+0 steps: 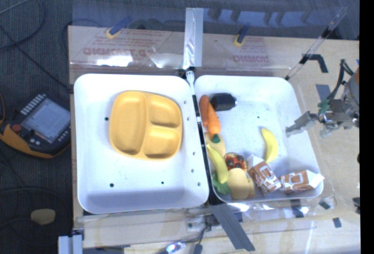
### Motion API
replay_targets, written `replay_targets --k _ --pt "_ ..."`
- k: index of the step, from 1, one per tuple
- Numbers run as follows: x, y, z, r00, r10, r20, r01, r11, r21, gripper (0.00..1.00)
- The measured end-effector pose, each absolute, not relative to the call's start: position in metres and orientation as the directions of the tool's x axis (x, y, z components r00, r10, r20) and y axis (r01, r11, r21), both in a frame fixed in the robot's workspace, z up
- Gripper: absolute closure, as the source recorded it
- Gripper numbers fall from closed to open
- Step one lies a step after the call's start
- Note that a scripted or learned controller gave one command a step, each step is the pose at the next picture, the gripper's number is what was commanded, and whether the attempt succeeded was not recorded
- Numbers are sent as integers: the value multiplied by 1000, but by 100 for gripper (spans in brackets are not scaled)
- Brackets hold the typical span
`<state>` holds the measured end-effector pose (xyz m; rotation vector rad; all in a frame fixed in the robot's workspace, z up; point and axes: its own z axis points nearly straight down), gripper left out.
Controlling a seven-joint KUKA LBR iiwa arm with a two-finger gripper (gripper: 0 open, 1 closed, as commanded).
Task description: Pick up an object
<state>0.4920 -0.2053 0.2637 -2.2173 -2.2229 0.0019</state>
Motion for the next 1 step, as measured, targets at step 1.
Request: replay_targets --k 1 --pt "520 -182 126 -130 991 3 991 130 -3 0"
